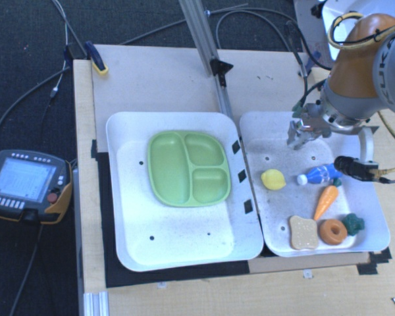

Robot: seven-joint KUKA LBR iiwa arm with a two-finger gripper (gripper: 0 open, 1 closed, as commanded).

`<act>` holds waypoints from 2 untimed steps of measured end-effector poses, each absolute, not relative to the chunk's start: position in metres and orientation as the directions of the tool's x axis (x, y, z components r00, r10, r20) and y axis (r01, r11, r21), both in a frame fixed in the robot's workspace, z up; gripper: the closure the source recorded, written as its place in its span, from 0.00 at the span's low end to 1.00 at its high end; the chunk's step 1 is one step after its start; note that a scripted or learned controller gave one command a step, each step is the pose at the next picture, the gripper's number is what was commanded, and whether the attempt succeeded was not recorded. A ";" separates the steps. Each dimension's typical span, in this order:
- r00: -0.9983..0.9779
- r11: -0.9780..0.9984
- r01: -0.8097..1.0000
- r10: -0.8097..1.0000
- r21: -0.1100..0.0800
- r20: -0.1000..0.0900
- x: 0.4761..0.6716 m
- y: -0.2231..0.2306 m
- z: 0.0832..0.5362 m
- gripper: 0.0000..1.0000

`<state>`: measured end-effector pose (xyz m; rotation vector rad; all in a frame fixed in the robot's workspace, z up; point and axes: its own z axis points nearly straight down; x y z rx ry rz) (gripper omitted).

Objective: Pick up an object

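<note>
Six small items sit in your right bin [276, 239]: lemon [273, 180], bottle [319, 174], carrot [325, 201], bread [303, 232], donut [333, 231], broccoli [353, 224]. Your gripper [301, 137] hovers above the bin's far end, well clear of them; finger state cannot be told.

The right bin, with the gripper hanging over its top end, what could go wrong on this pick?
The gripper hovers over a bare patch of the right bin, so a straight descent likely grabs nothing. The carrot touches the blue bottle, and the donut crowds the bread slice and green toy, so neighbours may shift. The lemon could roll.
</note>
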<state>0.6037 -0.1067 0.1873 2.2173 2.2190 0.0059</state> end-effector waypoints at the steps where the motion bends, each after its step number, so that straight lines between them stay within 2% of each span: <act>1: -0.002 0.002 1.000 1.000 0.006 -0.001 0.605 -0.106 0.224 1.00; 2: -0.005 0.005 1.000 1.000 -0.003 0.002 0.585 -0.052 0.216 1.00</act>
